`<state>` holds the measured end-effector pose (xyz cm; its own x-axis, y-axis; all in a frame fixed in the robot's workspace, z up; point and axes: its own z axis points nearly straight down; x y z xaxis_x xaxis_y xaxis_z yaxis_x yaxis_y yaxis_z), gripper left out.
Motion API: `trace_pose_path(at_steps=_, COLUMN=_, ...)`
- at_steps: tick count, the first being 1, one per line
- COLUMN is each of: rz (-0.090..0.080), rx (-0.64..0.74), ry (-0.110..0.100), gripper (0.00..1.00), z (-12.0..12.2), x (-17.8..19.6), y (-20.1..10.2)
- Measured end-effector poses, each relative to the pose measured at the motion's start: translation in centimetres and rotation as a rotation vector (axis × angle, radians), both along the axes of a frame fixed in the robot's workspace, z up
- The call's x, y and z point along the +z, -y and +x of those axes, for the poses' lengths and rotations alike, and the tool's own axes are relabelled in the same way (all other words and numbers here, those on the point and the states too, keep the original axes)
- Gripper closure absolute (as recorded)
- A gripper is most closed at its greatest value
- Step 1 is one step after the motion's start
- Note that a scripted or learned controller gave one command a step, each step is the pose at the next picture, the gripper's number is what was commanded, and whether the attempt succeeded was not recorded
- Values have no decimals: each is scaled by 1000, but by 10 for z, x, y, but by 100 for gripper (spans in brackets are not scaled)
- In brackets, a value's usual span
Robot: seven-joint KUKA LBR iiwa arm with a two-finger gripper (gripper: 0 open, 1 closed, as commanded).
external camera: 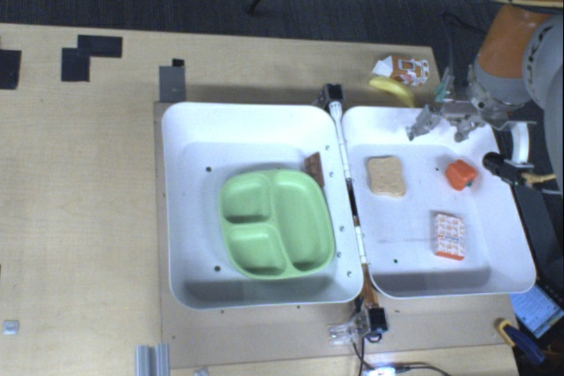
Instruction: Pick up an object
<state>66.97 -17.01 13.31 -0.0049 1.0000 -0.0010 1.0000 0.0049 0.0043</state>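
Premises present as a robotics laboratory or test cell. Evidence: an industrial arm with an orange band, ending in a claw, works over a plywood bench. Two shallow white bins are fixed side by side below and left of the claw. Black tape marks lie far left of it; loose wiring sits well below it at the bench edge.

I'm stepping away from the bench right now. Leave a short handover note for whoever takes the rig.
Gripper: open, holding nothing, hovering over the far edge of the right bin.
Right bin holds a tan slice, an orange object and a patterned packet.
Left bin holds a green divided plate.
Done: nothing picked yet.
Left: descend on one object, likely the orange one nearest, close and lift.
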Motion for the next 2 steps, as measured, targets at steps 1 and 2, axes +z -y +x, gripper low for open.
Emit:
trace_pose_path(at_steps=1, rz=0, rx=-1, ry=5, gripper=0, z=-49, x=-44, y=-70)
trace_pose_path(at_steps=2, rz=3, rx=2, ry=11, gripper=100, z=-47, x=-32, y=-72)
